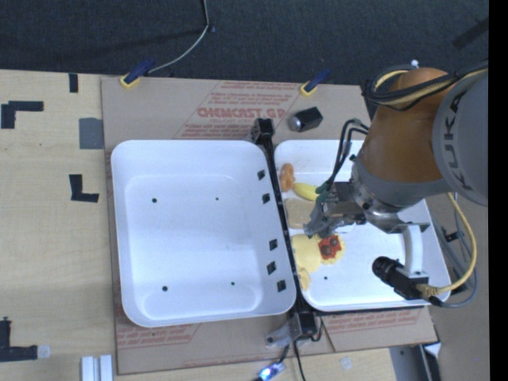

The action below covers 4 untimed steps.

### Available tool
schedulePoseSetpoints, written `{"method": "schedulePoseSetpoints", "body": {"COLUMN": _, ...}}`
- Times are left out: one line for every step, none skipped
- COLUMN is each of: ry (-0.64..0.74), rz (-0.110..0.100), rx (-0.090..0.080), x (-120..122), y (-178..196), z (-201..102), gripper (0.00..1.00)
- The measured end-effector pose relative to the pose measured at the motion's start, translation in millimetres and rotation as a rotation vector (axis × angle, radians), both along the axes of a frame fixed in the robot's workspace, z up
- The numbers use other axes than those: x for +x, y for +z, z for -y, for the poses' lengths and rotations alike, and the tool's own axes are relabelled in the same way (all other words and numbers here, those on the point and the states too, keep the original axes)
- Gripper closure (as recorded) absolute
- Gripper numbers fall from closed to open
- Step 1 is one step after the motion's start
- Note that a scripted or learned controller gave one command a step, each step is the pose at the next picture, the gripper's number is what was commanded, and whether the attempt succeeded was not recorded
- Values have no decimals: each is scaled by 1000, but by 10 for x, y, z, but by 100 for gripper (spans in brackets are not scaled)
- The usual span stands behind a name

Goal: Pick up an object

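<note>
Arm (413, 141) sits highest in my view, over the right bin (373, 292), orange band up top. Gripper (323, 222) is down near that bin's left wall; I can't tell its state from this angle. Right below the tip I see a red object (330, 247) lying on a pale yellow one (305, 255) (touching, as far as I can judge), both by the bin's left edge. Further toward the far-left corner: a yellow banana-like piece (305, 190) and a small orange item (286, 173). Left bin (190, 228) lies alongside, on the cardboard sheet (230, 113).
</note>
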<state>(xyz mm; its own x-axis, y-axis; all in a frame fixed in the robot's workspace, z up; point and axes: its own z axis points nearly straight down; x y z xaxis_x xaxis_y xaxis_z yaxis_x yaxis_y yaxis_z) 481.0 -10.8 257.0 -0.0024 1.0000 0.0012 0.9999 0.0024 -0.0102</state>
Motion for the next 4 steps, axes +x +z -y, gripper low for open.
{"method": "schedulePoseSetpoints", "body": {"ry": -1, "rz": 0, "rx": -1, "x": 6, "y": -665, "z": -143, "gripper": 100}}
{"method": "schedulePoseSetpoints", "body": {"ry": -8, "rz": 9, "rx": -3, "x": 170, "y": -690, "z": 618, "gripper": 100}}
{"method": "schedulePoseSetpoints", "body": {"ry": 6, "rz": 23, "rx": 0, "x": 829, "y": 246, "z": 71, "gripper": 100}}
{"method": "schedulePoseSetpoints", "body": {"ry": 14, "rz": 16, "rx": 4, "x": 1094, "y": 752, "z": -1158, "gripper": 100}}
